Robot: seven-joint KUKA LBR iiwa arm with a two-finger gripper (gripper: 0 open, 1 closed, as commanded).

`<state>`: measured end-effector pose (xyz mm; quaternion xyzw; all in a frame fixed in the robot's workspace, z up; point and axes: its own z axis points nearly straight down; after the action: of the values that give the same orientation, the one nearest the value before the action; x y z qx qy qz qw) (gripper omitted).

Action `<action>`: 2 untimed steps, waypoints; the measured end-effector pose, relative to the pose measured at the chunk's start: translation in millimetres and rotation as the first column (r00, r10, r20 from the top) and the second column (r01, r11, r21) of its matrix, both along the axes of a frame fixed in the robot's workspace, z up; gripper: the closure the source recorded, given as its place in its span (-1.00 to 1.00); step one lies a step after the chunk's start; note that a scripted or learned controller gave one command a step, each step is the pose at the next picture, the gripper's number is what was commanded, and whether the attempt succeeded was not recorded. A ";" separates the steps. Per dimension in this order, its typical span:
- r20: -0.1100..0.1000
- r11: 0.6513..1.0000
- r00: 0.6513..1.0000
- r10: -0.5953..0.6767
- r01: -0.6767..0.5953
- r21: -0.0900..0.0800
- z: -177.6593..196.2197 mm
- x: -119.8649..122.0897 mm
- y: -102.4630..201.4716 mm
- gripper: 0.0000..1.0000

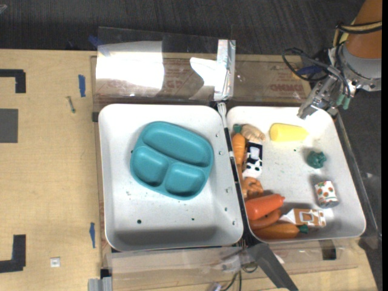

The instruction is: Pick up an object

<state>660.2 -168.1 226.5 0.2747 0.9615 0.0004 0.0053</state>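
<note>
Pale brown board forms the desk, with black square marks and bits of blue tape on its left part; dark floor is seen beyond its far edge. A clear plastic sheet with faint reddish print, too blurred to be read, stands behind the bins. The left bin carries a teal divided tray. The right bin holds the pickable things: carrots and a black-and-white toy along its left wall, a yellow block at the far side, a dark green lump, a white spotted can and a small printed carton whose label is illegible. The tool is seen over the far right corner, near the yellow block, nothing gripped; whether it is released or clenched cannot be told.
</note>
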 end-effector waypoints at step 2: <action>0.002 0.984 0.984 0.180 -0.180 0.000 34.7 -17.6 94.4 1.00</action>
<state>642.6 -73.7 261.2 0.1865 0.9824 0.0014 0.0062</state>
